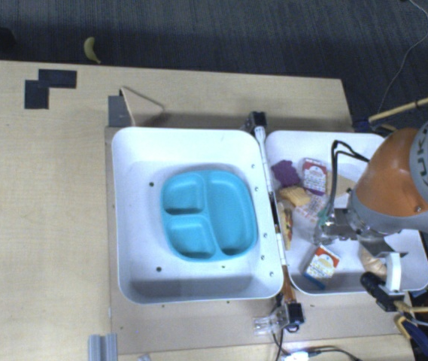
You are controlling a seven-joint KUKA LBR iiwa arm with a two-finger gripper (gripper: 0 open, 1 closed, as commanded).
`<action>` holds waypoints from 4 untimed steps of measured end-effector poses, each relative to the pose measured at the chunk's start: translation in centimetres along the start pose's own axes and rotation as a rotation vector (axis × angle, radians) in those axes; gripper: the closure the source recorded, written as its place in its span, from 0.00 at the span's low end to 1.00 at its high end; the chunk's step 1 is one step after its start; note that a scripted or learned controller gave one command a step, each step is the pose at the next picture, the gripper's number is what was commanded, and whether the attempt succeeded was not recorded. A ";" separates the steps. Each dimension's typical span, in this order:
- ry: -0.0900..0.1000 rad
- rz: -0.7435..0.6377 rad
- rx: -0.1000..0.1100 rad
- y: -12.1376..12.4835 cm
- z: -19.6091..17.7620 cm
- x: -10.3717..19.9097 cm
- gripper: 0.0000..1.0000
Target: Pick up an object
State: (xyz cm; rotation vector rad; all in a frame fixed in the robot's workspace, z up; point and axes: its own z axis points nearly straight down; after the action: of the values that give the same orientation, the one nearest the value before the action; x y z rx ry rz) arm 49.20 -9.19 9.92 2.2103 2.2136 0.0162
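Observation:
The right bin [304, 283] holds several small objects. A purple piece [285, 174] lies at its back left, with a red and white packet [314, 176] beside it. Yellowish items [295, 198] lie along the left wall, and a small white box with orange and blue print [322, 265] sits near the front. The arm's orange band [391, 180] hangs over the bin's right half. My gripper [328, 226] is low over the middle of this bin, just above the small box and right of the yellowish items. Nothing is visibly held in it.
The left bin [135, 171] carries a blue divided tray [207, 213]. A black and white bar [268, 179] runs between the two bins. Cables and connectors lie at the bench's front edge [289, 318]. Black tape marks [47, 86] sit at the far left.

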 end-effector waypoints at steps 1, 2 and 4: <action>0.000 0.000 0.000 0.0 0.0 0.0 0.00; 0.001 -0.002 -0.003 0.2 -1.1 0.1 1.00; 0.003 -0.004 0.014 2.2 -8.5 8.0 0.00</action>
State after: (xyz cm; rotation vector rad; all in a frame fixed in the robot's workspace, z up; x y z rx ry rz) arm 51.25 -1.17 18.47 2.2149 2.2260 0.0038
